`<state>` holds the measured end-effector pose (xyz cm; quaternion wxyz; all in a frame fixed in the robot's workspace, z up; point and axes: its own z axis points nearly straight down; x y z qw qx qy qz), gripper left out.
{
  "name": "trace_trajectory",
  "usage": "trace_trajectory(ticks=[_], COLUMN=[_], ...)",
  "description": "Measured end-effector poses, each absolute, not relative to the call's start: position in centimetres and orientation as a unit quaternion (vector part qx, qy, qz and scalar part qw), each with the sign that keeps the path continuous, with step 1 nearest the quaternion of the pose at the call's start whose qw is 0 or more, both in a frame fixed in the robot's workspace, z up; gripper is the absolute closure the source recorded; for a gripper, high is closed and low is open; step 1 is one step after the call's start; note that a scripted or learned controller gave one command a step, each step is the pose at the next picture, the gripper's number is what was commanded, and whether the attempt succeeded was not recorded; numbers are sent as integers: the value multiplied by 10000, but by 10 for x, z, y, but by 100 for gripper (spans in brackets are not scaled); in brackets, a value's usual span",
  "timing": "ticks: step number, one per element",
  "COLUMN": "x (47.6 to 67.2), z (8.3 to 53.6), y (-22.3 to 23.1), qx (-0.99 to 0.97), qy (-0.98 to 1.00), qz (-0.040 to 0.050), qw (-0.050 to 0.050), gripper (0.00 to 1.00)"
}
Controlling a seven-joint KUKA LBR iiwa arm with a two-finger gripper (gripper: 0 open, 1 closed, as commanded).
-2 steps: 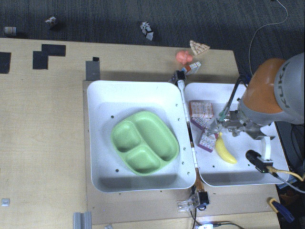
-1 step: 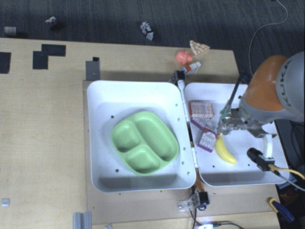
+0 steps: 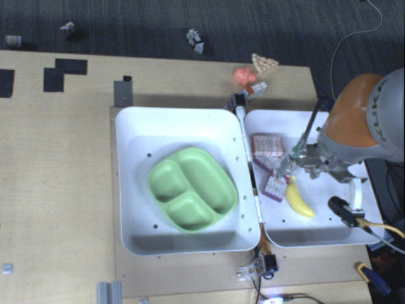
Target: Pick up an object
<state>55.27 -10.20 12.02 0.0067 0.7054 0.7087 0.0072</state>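
banana [image 3: 299,199] lay just below gripper [image 3: 292,162] | gripper state: you couldn't tell | likely light, smooth, bruisable | you'd best pinch it across mid-body

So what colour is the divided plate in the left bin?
Light green, seen clearly in the camera view.

No lettering, brand or number can be read anywhere; the printed wrappers on the two small packets [image 3: 271,163] in the right bin [image 3: 329,233] are too blurred to make out.
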Motion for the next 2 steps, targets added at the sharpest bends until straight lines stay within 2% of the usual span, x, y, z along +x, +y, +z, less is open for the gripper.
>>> trace_trajectory(ticks=[1,2], x=[510,513], z=[90,103], y=[-90,-91], qx=[7066,7065], qy=[7076,7075], qz=[69,88], qw=[83,123], gripper=[0,100])
